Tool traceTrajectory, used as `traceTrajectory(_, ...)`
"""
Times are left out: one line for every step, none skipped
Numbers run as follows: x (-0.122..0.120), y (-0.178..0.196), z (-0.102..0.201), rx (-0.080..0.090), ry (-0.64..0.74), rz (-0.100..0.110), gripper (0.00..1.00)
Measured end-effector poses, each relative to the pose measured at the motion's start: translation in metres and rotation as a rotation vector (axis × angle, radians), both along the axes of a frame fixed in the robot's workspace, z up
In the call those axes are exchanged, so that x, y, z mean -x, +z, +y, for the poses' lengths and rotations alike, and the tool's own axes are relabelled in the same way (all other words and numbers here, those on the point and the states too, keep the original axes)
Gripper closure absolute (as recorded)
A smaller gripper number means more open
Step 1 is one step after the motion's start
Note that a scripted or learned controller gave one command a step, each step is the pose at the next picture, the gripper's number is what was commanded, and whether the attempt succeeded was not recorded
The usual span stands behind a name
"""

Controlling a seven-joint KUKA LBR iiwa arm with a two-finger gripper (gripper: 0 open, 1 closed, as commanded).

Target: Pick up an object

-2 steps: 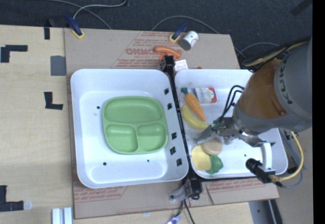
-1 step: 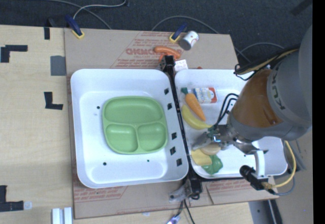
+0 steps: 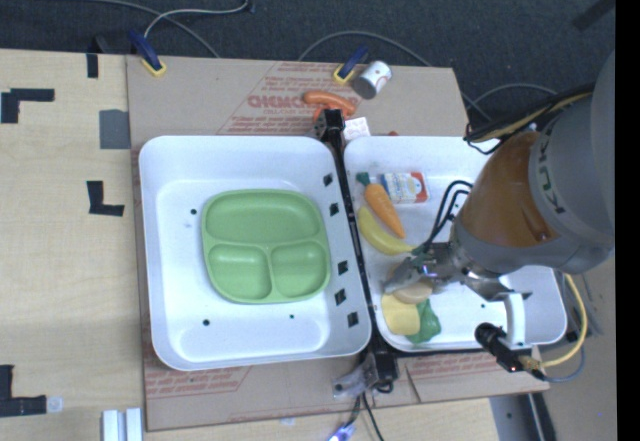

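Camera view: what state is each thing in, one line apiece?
Green tray: flat in the left bin, compartments up.
Carrot: lying in the right bin, against the banana.
Banana: lying beside the carrot.
White packet: flat near the bin's top wall.
Yellow and green pieces: resting at the near wall.
Gripper: low in the right bin, finger state unclear.

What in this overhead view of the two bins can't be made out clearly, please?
- Gripper: blurred and partly under the arm's wrist; open or shut is unclear, as is any contact with an object.
- Right bin: its right part is covered by the arm.
- Yellow and green items: too small to identify.
- White packet: label too small to read.
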State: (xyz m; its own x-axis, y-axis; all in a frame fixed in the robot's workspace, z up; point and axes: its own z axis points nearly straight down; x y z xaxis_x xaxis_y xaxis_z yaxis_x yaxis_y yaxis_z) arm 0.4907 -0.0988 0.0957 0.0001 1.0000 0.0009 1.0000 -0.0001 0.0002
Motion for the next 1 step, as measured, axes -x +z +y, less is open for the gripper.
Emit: traceTrajectory(-0.0128,0.0884,0.0696,0.0,0.002,0.001,1.0)
